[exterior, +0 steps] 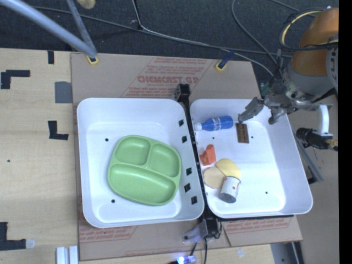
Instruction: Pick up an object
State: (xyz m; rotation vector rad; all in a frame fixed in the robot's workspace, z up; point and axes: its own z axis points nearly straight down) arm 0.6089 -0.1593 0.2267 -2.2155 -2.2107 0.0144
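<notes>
The gripper hangs over the right bin's far edge, fingers spread and holding nothing. Just beside it lie a brown block and a blue bottle.

Two shallow white plastic bins sit side by side on a brown cardboard sheet with red printing, laid over a pale wooden table marked with black tape pieces. The left bin touches the right bin along a black clipped seam. Black cables cross the dark carpeted floor beyond.
</notes>
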